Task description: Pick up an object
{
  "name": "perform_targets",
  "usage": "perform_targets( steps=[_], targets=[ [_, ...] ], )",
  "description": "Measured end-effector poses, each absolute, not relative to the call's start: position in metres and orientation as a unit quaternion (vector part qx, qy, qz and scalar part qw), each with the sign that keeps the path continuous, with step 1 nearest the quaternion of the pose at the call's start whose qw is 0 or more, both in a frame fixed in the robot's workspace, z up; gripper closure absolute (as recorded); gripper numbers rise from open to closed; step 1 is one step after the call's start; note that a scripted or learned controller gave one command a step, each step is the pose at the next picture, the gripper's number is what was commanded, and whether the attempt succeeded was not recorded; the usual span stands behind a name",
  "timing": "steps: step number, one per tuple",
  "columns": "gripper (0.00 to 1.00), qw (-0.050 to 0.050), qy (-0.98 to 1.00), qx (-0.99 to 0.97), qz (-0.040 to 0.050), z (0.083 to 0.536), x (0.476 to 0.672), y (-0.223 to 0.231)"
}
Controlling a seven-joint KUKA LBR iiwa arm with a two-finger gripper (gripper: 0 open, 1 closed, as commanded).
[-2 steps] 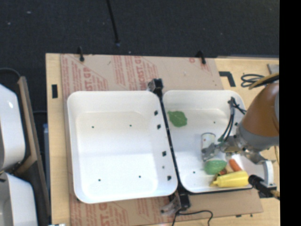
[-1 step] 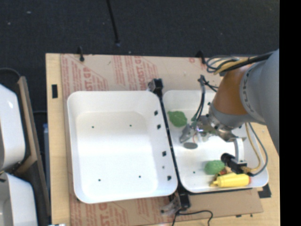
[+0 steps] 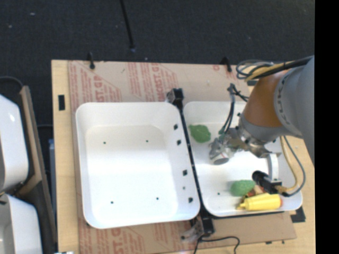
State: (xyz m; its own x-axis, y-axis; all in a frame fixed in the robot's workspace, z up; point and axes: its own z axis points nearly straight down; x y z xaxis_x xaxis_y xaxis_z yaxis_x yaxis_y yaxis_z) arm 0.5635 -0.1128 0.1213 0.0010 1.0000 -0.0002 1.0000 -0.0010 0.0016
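Note:
My gripper (image 3: 219,152) hangs low in the middle of the right bin (image 3: 212,112), reaching in from the right under the grey and orange arm. A green lump (image 3: 200,133) lies just up and left of it, close to the bin's left wall. A second green lump (image 3: 242,187) rests near the bin's front, below and right of the gripper. Beside that one lies a yellow bottle-shaped object (image 3: 260,201) along the front wall. The gripper stands between the two green lumps, with nothing visibly held.
The left bin (image 3: 85,120) sits beside the right one, parted by a black divider rail (image 3: 185,142). Both stand on a cardboard-covered bench (image 3: 122,81). White objects stand off the bench at the far left.

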Motion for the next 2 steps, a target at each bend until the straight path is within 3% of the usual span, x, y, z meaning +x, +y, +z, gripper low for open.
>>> perform_targets(
  steps=[1,2],
  targets=[
    [0.00,0.000,0.707,0.707,0.0002,0.121,0.563,-0.113],
    [0.00,0.000,0.708,0.707,0.0000,0.100,0.611,-0.098]
  ],
)
